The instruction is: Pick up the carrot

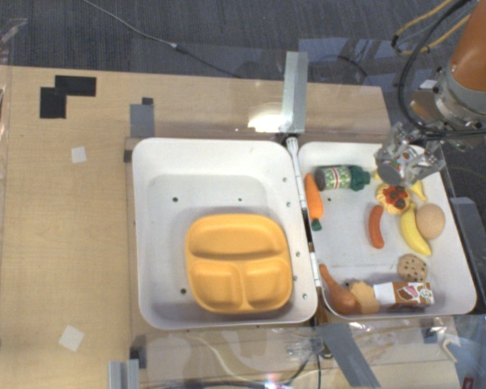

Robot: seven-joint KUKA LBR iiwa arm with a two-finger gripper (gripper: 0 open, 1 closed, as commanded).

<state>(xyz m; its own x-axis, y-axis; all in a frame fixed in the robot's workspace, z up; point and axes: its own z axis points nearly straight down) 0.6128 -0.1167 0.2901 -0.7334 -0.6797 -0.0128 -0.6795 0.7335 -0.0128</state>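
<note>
Gripper (408,162) seen over upper right part of right bin (466,294), above small pizza slice (394,198). Finger state cannot be told; nothing seen held. Arm (478,51) enters from upper right, orange band above wrist, cables looped beside it.

Carrot (313,202) lies along left wall of right bin, just below bottle (341,177), well apart from gripper. Sausage (376,226), banana (413,232), egg (429,220) nearby. Yellow tray (238,262) sits in left bin (158,164).

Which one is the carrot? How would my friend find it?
Look in the right bin, along its left wall beside the divider. The carrot lies there lengthwise, left of the green bottle. It is orange with a dark green tip, fatter and paler than the red sausage.
</note>
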